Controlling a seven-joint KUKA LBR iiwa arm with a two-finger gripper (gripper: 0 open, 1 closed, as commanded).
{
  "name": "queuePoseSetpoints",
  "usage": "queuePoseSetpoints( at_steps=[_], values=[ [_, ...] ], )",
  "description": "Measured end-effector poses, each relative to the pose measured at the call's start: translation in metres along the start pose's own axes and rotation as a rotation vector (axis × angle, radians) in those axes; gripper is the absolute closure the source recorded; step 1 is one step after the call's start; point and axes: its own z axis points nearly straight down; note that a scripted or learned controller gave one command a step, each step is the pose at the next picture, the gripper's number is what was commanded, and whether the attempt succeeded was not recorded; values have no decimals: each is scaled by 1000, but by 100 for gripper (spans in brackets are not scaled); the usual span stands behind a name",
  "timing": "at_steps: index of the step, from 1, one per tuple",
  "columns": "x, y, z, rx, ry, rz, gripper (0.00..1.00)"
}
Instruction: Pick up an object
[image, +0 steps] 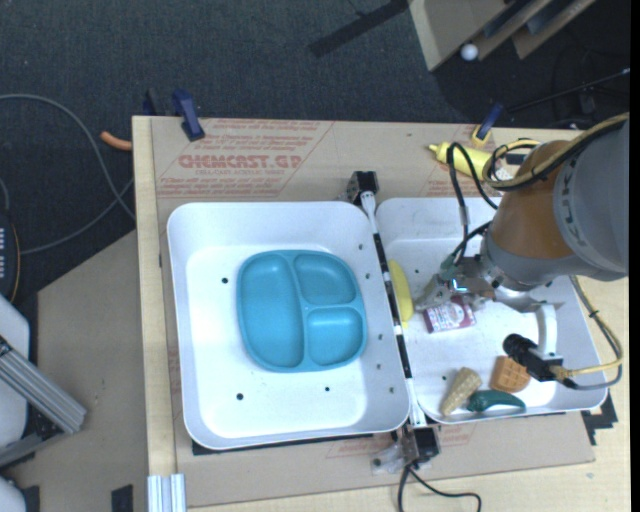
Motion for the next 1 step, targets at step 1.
queuePoseSetpoints(
  at_steps=[1],
  values=[
    [98,35,-100,0,3,-3,100]
  ],
)
